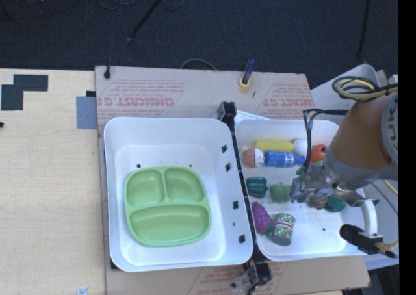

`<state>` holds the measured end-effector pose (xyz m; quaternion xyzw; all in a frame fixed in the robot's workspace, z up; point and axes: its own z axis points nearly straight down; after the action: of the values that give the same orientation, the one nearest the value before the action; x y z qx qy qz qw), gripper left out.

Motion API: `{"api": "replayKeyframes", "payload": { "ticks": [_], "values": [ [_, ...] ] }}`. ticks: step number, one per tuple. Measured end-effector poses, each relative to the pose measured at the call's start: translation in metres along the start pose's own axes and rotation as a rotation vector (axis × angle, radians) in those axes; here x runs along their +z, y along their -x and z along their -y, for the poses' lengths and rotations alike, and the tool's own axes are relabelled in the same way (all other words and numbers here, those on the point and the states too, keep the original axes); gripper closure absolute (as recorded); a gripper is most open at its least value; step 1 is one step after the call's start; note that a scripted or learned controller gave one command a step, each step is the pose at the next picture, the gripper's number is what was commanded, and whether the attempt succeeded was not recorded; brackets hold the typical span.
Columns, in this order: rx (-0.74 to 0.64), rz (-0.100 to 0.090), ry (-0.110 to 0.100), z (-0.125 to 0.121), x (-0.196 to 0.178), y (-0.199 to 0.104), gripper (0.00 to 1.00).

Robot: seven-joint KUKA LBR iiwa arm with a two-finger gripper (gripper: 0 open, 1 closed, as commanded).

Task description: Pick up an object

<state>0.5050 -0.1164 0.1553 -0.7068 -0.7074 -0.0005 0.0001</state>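
Tool (pixel 304 191) is down inside the right bin (pixel 312 243), low over the toys; can't tell whether it's wide, narrow or holding anything, since the wrist covers that part. Nothing visibly gripped. Pick candidates are all crowded around it: green pepper (pixel 280 192) just beside the tool on its left in view, darker green toy (pixel 256 186) further that way, teal piece (pixel 336 205) just on its other side, tucked partly under the arm. Blue bottle (pixel 278 159) and yellow piece (pixel 273 145) lie beyond it toward the back wall, an orange bit (pixel 318 152) near them. Purple toy (pixel 260 217) and small can (pixel 282 229) sit nearer the front, apart from the tool. Left bin (pixel 169 132) has a green divided plate (pixel 167 205), well away.

Risks as I judge them: clutter is tight, so a close could pinch two toys or shove one aside; rounded pepper may squirt out; a brownish lump right at the tool is unclear, could be a toy or part of the wrist.
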Motion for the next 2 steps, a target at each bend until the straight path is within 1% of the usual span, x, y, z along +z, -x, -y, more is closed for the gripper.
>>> {"api": "replayKeyframes", "payload": {
  "ticks": [1,2],
  "values": [
    [0.0,0.001,0.001,0.002,-0.043,-0.003,1.0],
    [0.0,0.0,0.0,0.002,-0.074,-0.002,1.0]
  ]
}}
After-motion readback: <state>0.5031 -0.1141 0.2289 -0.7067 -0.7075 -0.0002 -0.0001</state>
